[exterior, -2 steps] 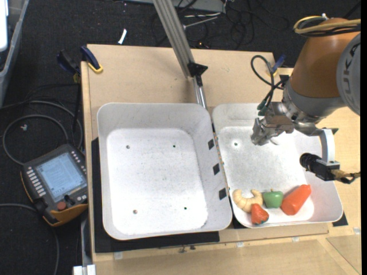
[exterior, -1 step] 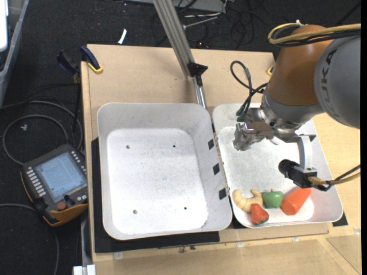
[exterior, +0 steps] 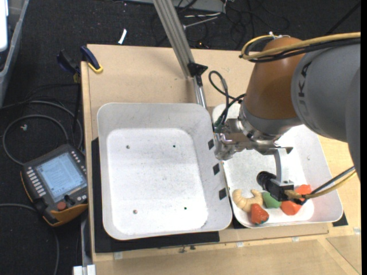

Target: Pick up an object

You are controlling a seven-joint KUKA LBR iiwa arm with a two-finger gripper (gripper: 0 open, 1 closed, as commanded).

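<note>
My gripper (exterior: 222,146) hangs low over the left side of the right bin (exterior: 331,209), close to the wall it shares with the left bin; the big grey and orange wrist hides most of it. Nothing shows in its grasp. Small objects lie along that bin's near edge: a cream curved piece (exterior: 243,198), a red strawberry-like piece (exterior: 258,213), a green piece (exterior: 270,200), and an orange-red piece (exterior: 291,207). They sit a short way in front and to the right of the gripper. The arm covers the far part of the right bin.
The left bin (exterior: 155,173) lies beside the gripper, its raised right wall just to the left. A slanted metal pole (exterior: 175,30) rises behind the bins. A teach pendant (exterior: 54,179) rests on the floor at left.
</note>
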